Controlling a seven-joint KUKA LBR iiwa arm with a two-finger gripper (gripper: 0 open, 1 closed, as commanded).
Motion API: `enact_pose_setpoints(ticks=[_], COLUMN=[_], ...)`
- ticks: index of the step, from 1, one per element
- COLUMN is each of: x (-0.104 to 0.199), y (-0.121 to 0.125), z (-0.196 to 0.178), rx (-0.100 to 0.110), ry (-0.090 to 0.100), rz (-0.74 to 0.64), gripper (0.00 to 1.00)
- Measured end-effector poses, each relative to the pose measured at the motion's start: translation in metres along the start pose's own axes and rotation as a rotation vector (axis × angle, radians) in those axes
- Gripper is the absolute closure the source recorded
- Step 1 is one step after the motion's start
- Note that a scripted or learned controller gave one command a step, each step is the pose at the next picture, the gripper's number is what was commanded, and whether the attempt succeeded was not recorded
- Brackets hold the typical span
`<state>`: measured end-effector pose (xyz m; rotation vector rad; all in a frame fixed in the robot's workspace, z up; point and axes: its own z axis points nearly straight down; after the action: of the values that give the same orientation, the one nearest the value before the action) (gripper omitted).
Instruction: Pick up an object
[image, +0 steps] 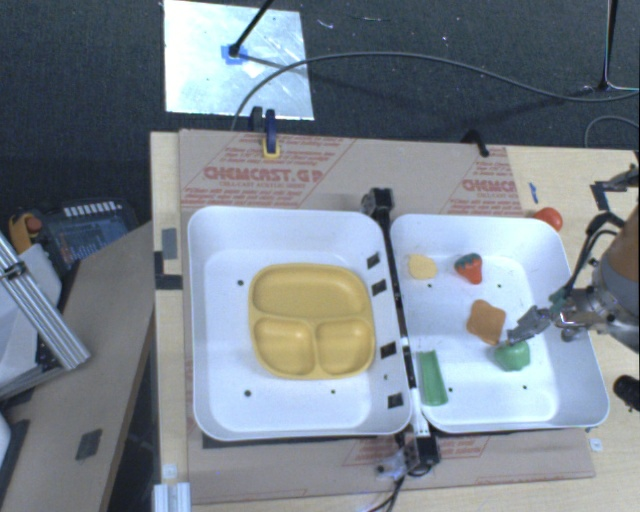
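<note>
In the right bin lie a pale yellow round piece, a red strawberry-like toy, a brown toast-like piece, a small green round toy and a green flat bar. My gripper reaches in from the right, low over the bin. Its tip sits just above the green round toy and right beside the brown piece. I cannot see anything held.
The left bin holds a yellow divided tray. A black divider strip runs between the bins. An orange-red ball lies outside the right bin at its far corner. Cables cross the floor behind.
</note>
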<state>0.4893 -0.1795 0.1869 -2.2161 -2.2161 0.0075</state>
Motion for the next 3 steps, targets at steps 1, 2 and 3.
enact_pose_setpoints(ticks=[1,2,3], x=[0.000,0.007,-0.001], y=[0.003,0.006,0.009], z=[-0.005,0.039,0.085], rx=[-0.010,-0.006,-0.007], ry=[-0.002,0.000,-0.001], rz=[-0.003,-0.002,-0.001], gripper=[0.00,0.00,0.00])
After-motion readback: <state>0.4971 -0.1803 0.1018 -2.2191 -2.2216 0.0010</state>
